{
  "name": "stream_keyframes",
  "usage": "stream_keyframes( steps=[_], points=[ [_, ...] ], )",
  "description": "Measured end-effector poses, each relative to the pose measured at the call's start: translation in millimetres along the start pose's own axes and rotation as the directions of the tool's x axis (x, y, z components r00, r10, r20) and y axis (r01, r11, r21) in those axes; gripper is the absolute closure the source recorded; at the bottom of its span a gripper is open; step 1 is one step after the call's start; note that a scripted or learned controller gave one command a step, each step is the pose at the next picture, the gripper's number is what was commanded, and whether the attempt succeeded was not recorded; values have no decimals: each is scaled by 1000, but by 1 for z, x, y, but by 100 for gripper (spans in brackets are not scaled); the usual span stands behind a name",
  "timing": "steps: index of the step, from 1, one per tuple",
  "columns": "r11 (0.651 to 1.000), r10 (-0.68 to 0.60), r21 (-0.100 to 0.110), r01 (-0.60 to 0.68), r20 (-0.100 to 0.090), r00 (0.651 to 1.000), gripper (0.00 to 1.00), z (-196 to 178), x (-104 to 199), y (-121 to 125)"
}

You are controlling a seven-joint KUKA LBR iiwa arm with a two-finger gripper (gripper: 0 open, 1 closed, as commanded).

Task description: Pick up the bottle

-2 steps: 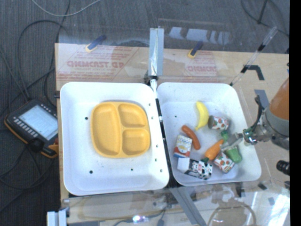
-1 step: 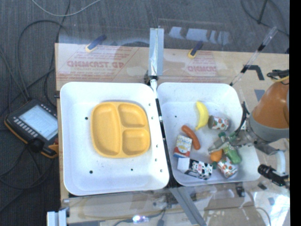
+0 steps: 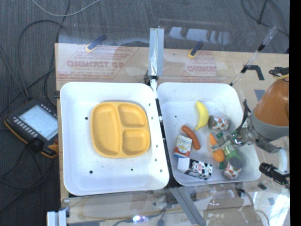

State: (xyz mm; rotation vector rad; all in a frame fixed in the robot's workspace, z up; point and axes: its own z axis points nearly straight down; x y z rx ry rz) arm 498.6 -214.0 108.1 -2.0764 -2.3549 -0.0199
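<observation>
the bottle (image 3: 182, 146) lies well apart from the gripper (image 3: 234, 141) (whether it is open or closed i cannot tell), beyond the sausage (image 3: 191, 137) on its far side toward the other bin, its long axis roughly crosswise to that reach.

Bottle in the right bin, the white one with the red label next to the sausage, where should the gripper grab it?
Probably across the middle of the bottle, coming straight down from above. It seems to lie flat, long axis running toward the bin's front, so close across its narrow width. The sausage crowds its upper right, so stay low on the body.
</observation>
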Motion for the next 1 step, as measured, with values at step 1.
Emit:
stream_keyframes(
  steps=[1],
  points=[
    [958,285,8,-285,14,958,100,-100,24,9]
  ],
)
